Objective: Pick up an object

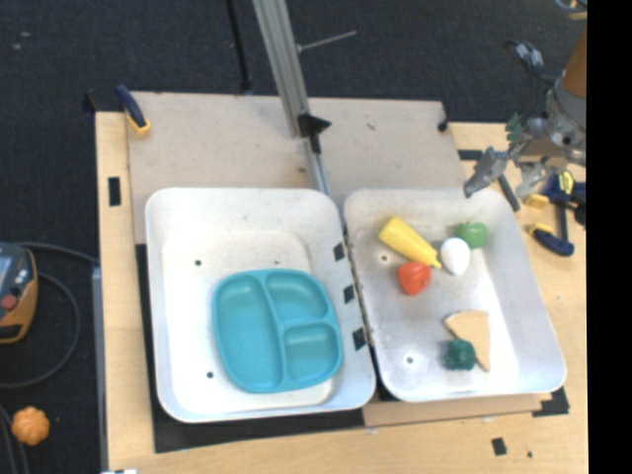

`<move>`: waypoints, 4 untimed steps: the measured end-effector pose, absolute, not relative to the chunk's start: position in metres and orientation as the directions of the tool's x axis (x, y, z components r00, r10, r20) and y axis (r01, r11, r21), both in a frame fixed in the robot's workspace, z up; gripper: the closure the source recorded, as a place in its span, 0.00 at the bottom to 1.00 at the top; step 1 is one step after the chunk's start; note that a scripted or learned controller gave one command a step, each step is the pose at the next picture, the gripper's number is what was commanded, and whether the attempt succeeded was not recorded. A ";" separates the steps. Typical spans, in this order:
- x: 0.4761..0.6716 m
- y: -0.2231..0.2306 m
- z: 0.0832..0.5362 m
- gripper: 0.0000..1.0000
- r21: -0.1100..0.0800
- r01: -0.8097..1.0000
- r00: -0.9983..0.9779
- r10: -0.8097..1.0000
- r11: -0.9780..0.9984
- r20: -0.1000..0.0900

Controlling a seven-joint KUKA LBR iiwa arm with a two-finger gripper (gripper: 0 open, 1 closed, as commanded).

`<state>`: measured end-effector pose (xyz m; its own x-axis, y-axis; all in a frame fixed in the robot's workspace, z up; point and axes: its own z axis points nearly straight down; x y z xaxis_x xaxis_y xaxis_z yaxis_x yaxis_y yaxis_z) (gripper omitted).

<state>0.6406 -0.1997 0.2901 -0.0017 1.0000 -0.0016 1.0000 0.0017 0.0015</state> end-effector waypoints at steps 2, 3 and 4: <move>0.642 -0.204 0.184 0.00 -0.002 1.000 0.001 1.000 -0.001 -0.002; 0.649 -0.204 0.139 0.00 -0.002 1.000 -0.003 1.000 0.003 -0.001; 0.650 -0.205 0.154 1.00 0.005 1.000 -0.005 1.000 0.005 -0.005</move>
